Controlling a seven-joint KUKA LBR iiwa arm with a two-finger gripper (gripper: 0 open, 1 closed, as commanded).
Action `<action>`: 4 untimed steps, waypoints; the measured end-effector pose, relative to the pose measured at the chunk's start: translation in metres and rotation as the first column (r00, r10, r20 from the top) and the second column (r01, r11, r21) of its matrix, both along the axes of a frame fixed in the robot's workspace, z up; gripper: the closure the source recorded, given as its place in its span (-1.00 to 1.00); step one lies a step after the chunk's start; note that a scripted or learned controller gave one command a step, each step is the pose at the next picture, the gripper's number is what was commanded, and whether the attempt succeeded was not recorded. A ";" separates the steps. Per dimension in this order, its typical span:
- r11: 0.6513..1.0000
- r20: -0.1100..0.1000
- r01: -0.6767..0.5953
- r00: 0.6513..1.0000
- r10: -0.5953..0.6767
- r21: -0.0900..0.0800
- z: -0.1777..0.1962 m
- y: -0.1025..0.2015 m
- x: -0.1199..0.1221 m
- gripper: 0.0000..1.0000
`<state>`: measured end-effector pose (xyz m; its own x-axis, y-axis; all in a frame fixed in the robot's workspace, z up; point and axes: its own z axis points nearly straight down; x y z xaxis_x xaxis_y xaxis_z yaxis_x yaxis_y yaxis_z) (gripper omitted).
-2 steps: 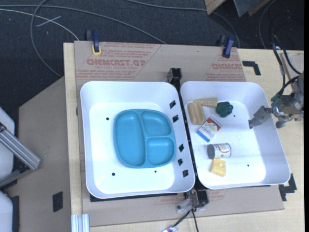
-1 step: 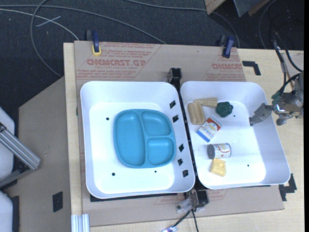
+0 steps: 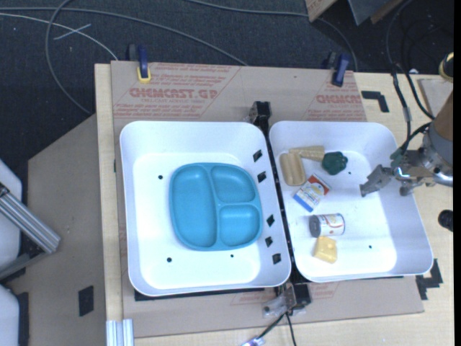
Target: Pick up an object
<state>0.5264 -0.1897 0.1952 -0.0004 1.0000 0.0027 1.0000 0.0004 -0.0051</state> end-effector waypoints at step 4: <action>1.000 0.011 -0.001 1.000 0.001 -0.004 -0.031 0.002 0.005 1.00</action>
<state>0.5312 -0.1880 0.1638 -0.0016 1.0000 -0.0012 1.0000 0.0016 0.0055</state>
